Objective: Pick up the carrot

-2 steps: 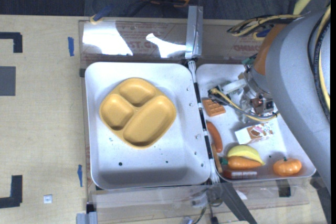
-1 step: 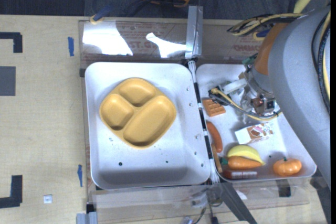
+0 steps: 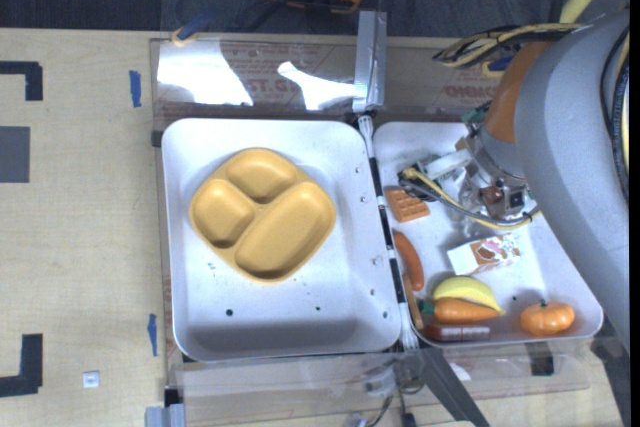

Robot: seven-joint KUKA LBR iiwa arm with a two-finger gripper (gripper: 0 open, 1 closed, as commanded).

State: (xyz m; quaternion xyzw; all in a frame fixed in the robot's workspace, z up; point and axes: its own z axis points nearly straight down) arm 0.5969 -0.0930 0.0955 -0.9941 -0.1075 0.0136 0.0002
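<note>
1. I see the carrot (image 3: 462, 310) lying flat near the lower edge of the right bin (image 3: 560, 260), tucked just under a banana (image 3: 466, 290), touching it.
2. My claw (image 3: 490, 190) hangs in that bin's upper part, well apart from the carrot; I cannot tell how it is set.
3. The yellow divided plate (image 3: 262, 212) sits in the left bin (image 3: 200, 315), out of my way.
4. I judge the banana may crowd any grasp.

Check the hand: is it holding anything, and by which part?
Cannot be told. The hand sits low in the right bin, its tip hidden among wrist parts. The carrot lies apart by the near wall, under the banana.
</note>
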